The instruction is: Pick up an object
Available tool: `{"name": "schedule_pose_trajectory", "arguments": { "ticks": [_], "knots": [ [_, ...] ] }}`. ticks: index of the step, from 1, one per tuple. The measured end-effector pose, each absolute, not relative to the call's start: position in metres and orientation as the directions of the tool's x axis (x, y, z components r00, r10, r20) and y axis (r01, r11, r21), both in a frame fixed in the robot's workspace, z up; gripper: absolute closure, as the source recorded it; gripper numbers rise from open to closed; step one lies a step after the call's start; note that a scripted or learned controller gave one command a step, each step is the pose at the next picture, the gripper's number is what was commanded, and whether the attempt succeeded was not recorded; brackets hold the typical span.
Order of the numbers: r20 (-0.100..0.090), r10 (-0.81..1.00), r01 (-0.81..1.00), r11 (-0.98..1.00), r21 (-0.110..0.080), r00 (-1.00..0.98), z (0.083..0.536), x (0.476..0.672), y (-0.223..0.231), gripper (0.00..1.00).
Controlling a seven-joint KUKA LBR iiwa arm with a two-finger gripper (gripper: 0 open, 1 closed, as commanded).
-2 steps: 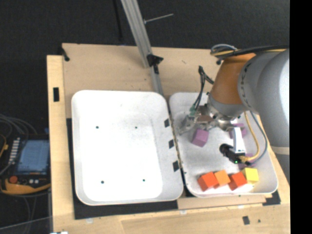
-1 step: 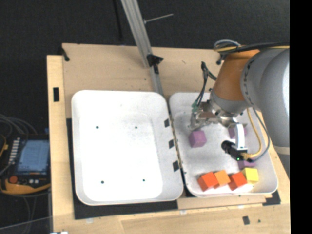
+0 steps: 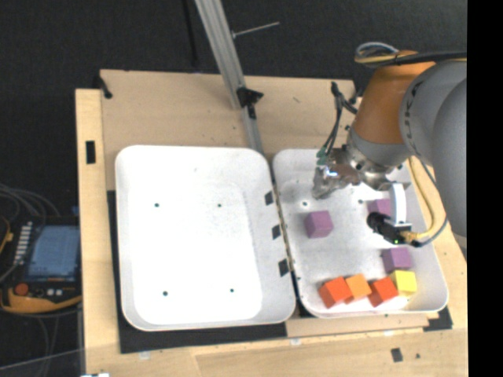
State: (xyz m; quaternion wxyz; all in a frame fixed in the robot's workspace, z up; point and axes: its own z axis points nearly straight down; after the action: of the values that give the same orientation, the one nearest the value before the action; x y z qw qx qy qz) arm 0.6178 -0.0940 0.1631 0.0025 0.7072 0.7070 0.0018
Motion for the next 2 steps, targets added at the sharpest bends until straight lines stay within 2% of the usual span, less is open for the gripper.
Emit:
{"name": "schedule_pose_trajectory", "arguments": {
  "ticks": [1, 2],
  "knots": [
    [-0.001, 1.0, 1.0, 0.003, 0.009, -0.003, 0.228, 0.622, -0.092, 1.0],
    [-0.001, 1.0, 1.0, 0.004, 0.005, -0.004, 0.258, 0.624, -0.094, 1.0]
  ]
}}
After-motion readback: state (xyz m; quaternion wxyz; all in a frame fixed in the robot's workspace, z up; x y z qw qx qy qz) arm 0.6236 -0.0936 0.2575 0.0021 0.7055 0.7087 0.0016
